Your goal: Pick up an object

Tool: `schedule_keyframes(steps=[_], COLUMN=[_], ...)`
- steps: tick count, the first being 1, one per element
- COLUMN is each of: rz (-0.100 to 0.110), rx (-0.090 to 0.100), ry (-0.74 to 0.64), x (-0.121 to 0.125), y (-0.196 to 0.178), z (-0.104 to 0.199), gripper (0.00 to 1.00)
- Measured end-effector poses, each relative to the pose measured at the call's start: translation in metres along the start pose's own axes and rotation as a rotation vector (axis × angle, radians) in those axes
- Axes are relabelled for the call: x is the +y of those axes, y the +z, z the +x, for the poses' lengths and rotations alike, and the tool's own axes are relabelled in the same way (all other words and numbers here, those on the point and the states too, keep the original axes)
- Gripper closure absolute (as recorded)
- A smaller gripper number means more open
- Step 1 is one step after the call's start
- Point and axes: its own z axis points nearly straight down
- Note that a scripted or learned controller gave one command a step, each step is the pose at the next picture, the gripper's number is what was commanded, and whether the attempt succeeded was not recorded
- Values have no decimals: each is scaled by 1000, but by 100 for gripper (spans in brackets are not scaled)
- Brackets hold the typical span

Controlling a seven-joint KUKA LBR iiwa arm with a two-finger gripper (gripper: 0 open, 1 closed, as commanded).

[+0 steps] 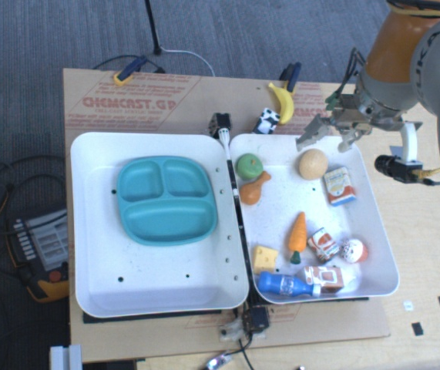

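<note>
Camera view shows you the gripper (334, 133) with fingers spread, seemingly holding nothing, above the right white bin's (374, 206) far edge, near the round tan ball (312, 163) inside it.

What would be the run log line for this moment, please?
phase: approach | gripper: open, above right bin's far edge, holding nothing | nearest: tan ball | left bin: teal divided plate | pick: not yet done

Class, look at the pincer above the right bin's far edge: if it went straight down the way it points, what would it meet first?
Probably the tan ball, which lies just below the open pincer in this slanted view; depth is unclear, so it might land on the right bin floor beside it.
</note>
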Motion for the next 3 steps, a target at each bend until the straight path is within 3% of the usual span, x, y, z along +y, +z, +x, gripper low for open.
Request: schedule_keyframes(steps=[1, 2, 3], rz=[3, -8, -11], rx=[0, -4, -3], ry=[-12, -43, -44], x=[-66, -109, -108], y=[81, 135, 125], z=[-33, 16, 16], gripper=[0, 0, 100])
